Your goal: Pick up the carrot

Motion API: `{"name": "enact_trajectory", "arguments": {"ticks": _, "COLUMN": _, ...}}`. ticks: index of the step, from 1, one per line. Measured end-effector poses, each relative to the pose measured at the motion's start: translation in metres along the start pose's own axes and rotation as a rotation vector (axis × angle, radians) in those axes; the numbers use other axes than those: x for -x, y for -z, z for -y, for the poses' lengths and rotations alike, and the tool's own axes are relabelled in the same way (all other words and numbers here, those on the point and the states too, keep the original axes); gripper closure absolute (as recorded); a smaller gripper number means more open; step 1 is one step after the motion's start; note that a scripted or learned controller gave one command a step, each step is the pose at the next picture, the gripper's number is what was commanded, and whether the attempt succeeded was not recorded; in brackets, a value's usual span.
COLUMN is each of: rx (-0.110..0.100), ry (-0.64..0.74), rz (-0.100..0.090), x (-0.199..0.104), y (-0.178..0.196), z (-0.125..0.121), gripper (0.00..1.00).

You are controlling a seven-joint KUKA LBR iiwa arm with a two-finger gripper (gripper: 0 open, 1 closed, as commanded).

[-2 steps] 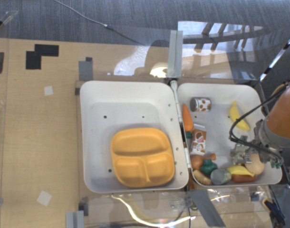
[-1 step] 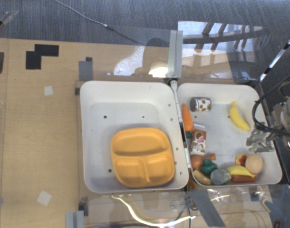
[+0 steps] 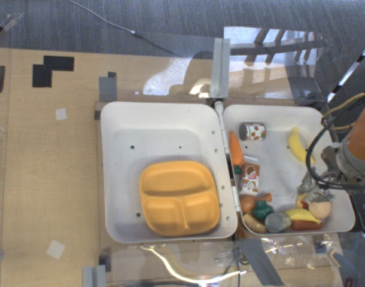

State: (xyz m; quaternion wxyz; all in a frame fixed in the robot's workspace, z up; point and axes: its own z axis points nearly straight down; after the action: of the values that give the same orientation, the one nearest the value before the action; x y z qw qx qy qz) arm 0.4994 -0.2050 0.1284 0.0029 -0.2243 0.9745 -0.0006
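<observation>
The slim orange plastic carrot with a green top (image 3: 235, 150) lies in the right-hand shallow white bin (image 3: 278, 119), pressed along that bin's left wall, just beside the divider between the two bins. Its long axis runs roughly front to back, with a small brown-and-white carton (image 3: 250, 179) just to its right and a small printed can (image 3: 252, 131) near its far end.

The tool (image 3: 311, 187) sits at the opposite, right side of the same bin, low over the cluster at the near right corner, well apart from the carrot. It hangs from the grey arm with its orange band (image 3: 359, 137), black cables looping beside it. Whether its tips are apart or together cannot be told here; nothing shows clearly between them.

Just beside the tool lie a pale egg-shaped piece (image 3: 319, 210) and a yellow banana (image 3: 298, 144) farther back. The left-hand white bin (image 3: 119, 136) carries a yellow divided plastic tray (image 3: 179, 197). Both bins rest on the pale wooden counter (image 3: 45, 178).
</observation>
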Motion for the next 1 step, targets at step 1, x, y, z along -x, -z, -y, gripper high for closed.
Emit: {"name": "enact_trajectory", "arguments": {"ticks": 1, "rx": -0.010, "ry": 0.436, "rz": 0.005, "x": 0.0182, "y": 0.1397, "z": 0.0099, "gripper": 1.00}}
